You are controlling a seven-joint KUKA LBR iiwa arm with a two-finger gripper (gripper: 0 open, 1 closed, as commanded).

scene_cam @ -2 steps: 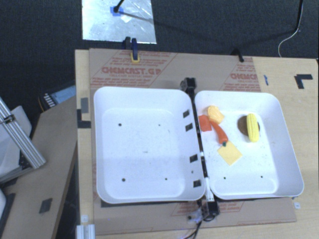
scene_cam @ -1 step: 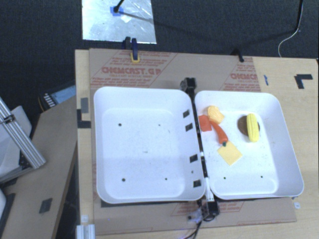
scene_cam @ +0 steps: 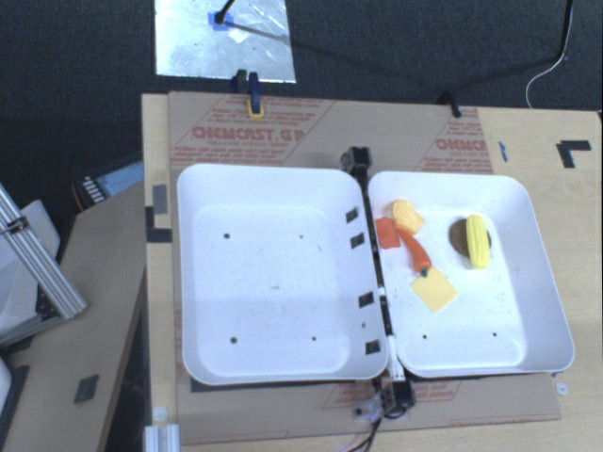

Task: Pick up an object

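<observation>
Scanning the frame from my station, I cannot tell the end effector's state. The objects lie in the right bin [scene_cam: 537, 281], right of centre: a yellow corn cob [scene_cam: 478, 241] over a brown piece [scene_cam: 459, 236], a round orange-yellow piece [scene_cam: 407, 217], an orange strip [scene_cam: 415, 251], a red piece [scene_cam: 386, 233], and a flat yellow square [scene_cam: 434, 292]. The left bin [scene_cam: 273, 281] sits alongside on the counter [scene_cam: 311, 125].

2 bins sit side by side. In the right bin [scene_cam: 528, 281]: corn cob [scene_cam: 478, 240] far right, carrot [scene_cam: 415, 250] left of it, cheese slice [scene_cam: 434, 292] nearer.
</observation>
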